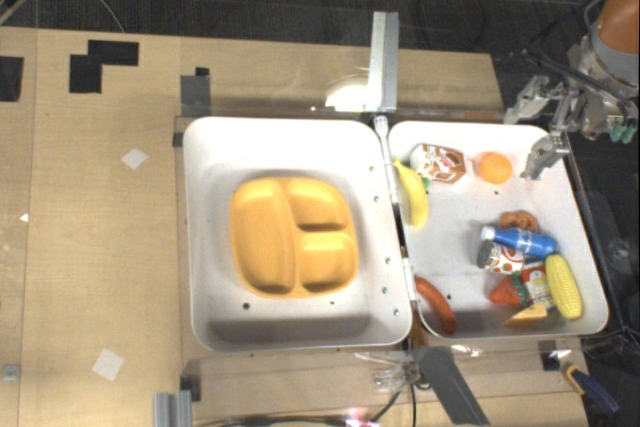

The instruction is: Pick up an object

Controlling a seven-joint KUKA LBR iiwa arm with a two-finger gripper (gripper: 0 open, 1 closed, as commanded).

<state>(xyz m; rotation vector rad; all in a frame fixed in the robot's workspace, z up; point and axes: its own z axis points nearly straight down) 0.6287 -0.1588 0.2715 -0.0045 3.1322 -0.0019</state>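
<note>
My gripper (536, 131) hangs over the far right corner of the right bin (590, 245), its fingers apart and nothing between them. The orange (493, 167) lies just to its left, apart from it. The same bin holds a banana (412, 195) along the left wall, a brown and white packet (440, 163), a blue bottle (520, 243), an ear of corn (563, 283), a red sausage (435, 305) and a red strawberry (505, 293). None of them touches the gripper.
The left bin (200, 215) holds a yellow divided plate (293, 235). A metal post (384, 65) stands behind the ridge between the two bins. The arm's orange band (615, 20) is at the upper right, with cables beside it.
</note>
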